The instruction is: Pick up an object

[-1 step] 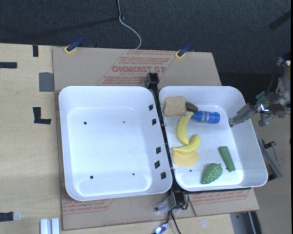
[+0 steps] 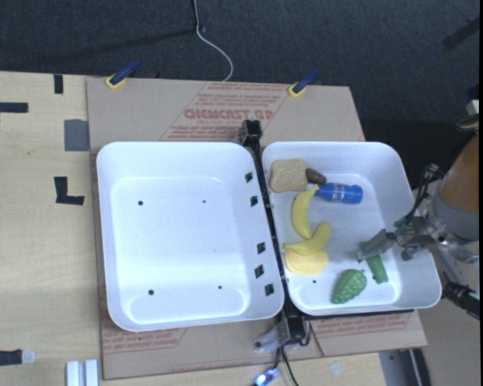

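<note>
Even, fairly bright overhead light falls on two white bins that look washed out, with soft glare on their floors and only faint shadows along the rims. The dark floor at the top stays dim. The picture is low in resolution and slightly soft, with blurred small details.

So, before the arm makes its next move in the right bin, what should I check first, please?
1. Objects in right bin: banana, blue bottle, green grape bunch, brown piece present: ok.
2. Gripper inside right bin, over its right part: ok.
3. Small green object right below gripper: ok.
4. Object held: cannot tell.
5. Banana and yellow object touching, hard to separate: not ok.
</note>
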`<action>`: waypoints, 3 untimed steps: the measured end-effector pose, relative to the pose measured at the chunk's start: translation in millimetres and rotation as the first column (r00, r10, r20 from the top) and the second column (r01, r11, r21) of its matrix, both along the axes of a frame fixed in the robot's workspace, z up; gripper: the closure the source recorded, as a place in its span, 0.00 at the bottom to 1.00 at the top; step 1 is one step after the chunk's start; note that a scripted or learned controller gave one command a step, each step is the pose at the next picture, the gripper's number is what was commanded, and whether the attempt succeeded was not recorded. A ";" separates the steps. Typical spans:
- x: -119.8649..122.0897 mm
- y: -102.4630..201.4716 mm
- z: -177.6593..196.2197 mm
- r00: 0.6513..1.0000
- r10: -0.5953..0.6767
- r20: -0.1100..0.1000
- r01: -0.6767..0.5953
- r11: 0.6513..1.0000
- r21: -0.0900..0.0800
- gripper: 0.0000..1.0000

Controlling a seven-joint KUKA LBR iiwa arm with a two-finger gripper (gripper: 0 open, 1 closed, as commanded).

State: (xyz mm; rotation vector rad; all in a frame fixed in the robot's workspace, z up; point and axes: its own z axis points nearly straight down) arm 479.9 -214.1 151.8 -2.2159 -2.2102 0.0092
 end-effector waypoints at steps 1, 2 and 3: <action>3.0 7.9 -71.4 1.000 0.004 0.010 -0.004 1.000 -0.004 0.00; 3.9 7.1 -57.1 1.000 0.004 0.013 -0.004 1.000 -0.006 1.00; 9.9 -3.3 125.0 1.000 0.005 0.027 -0.005 1.000 -0.011 1.00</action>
